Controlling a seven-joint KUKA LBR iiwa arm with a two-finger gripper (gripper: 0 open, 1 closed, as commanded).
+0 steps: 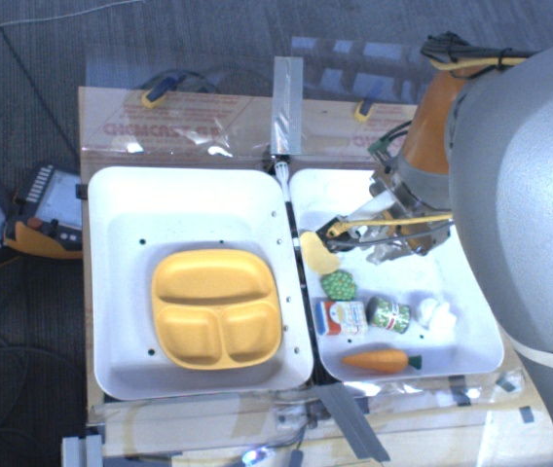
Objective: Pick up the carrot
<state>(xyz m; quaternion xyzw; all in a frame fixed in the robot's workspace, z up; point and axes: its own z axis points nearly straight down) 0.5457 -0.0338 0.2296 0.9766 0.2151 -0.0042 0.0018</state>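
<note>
The carrot (378,361), orange with a small green top at its right end, lies flat along the near edge of the right bin (471,343). My gripper (395,249) hangs over the middle of that bin, well behind the carrot and apart from it. Between the two sit a row of other items. Nothing visible is held by the gripper.
In the right bin sit a green can (389,314), a red and white carton (343,317), a broccoli piece (339,284), a pale yellow item (317,254) and a white item (436,314). The left bin (121,212) holds a yellow divided plate (218,306).
</note>
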